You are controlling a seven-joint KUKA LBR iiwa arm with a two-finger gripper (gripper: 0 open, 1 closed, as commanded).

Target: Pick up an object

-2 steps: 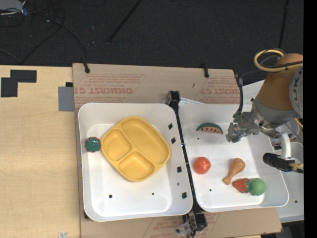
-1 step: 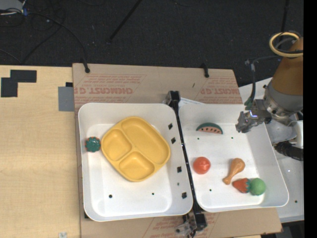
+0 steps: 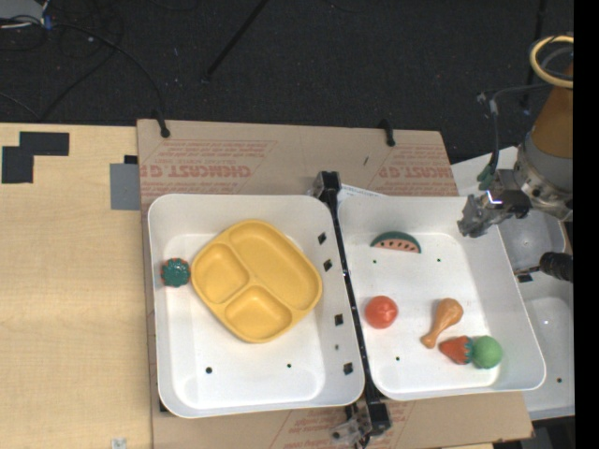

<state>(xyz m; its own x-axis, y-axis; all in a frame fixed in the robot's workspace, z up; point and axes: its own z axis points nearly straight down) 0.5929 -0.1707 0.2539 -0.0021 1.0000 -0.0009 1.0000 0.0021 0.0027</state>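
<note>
Watermelon slice [image 3: 396, 242] near the back of the right bin [image 3: 524, 344], flat, long axis running across the bin, lying down and to the left of the gripper [image 3: 473, 218] at the bin's far right corner; likely the nearest pick. Farther toward the front: tomato [image 3: 380, 311], drumstick [image 3: 442, 321], strawberry [image 3: 455, 349] touching a green ball [image 3: 486, 353]. Finger spread impossible to tell; nothing seen in its grasp.

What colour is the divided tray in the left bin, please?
Yellow: the divided tray shows clearly in the camera view.
</note>
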